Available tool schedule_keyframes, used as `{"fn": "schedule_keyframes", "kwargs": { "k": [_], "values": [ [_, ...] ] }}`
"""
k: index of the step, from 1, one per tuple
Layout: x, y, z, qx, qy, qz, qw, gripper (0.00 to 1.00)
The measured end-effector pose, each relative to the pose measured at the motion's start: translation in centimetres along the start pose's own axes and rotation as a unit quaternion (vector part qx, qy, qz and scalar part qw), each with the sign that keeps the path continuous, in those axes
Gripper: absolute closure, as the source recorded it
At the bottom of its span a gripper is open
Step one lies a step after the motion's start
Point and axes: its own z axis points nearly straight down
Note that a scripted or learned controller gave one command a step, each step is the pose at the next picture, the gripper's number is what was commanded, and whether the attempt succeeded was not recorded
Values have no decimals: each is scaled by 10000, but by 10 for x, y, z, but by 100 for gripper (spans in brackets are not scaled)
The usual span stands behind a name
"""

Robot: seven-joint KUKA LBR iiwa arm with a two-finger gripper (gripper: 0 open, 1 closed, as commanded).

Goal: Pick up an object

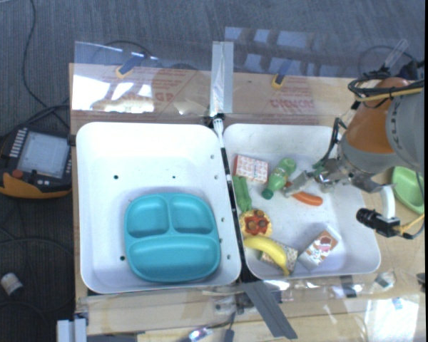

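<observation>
Left bin [100,191]: shallow, white; a teal divided plate [172,235] is held in its near half.

Right bin [346,258]: shallow, white; the pickable objects are all found here.

Arm [385,130]: grey with an orange band, entered from the right above the right bin's far right part. The gripper [315,179] is lowered near the bin floor, just beside the carrot. Whether it is open or closed cannot be told, as the tip is small and blurred against clutter.

Banana [267,251]: yellow, laid near the front wall, touching the carton's neighbourhood.

Small carton [319,248]: white and red, tilted, near the front right.

Pink box [250,168]: flat, near the dividing wall.

Green bottle [279,177]: lying on its side, beside the pink box.

Green stick-shaped item [242,193]: set along the dividing wall; identity unclear.

Round red-and-yellow item [256,224]: above the banana; detail illegible.

Carrot [307,199]: orange, small, lying flat; judged the likeliest target.

Risks: the thin carrot could be pushed aside or slipped off if closed on off-centre; the bottle nearby could be knocked. No object is seen held.
</observation>
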Motion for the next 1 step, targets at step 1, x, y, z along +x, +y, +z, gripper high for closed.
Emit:
{"fn": "schedule_keyframes", "kwargs": {
  "k": [1],
  "values": [
    [1,2,-10,-21,2,-8,10000,100]
  ]
}}
